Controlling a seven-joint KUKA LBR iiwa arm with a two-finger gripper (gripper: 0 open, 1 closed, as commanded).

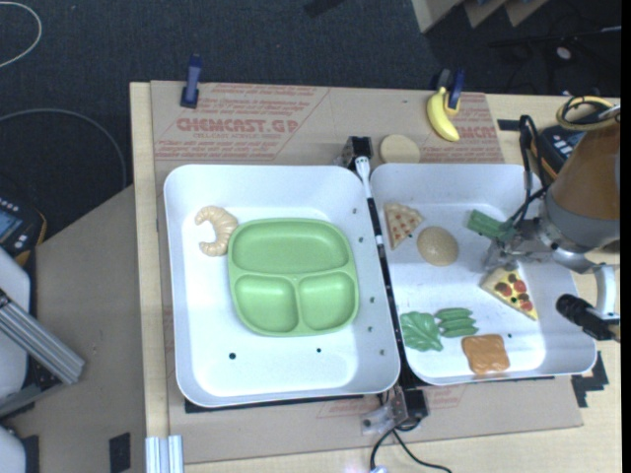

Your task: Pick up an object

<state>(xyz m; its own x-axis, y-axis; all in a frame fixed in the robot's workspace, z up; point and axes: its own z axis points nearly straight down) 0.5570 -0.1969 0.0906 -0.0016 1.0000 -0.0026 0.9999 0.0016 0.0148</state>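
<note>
Cardboard-topped bench (296, 111) carries two white bins; the right bin (434, 180) holds the toy food. The gripper (505, 254) is poised at the bin's 3 o'clock, just above the pizza slice (512, 290), beside a green piece (485, 225). Finger state cannot be told (tips blurred against the arm), and nothing is seen between them. The slice is judged light, stiff, smooth plastic; a grasp across its narrow flanks is advised, since the flat face may slip.
</note>
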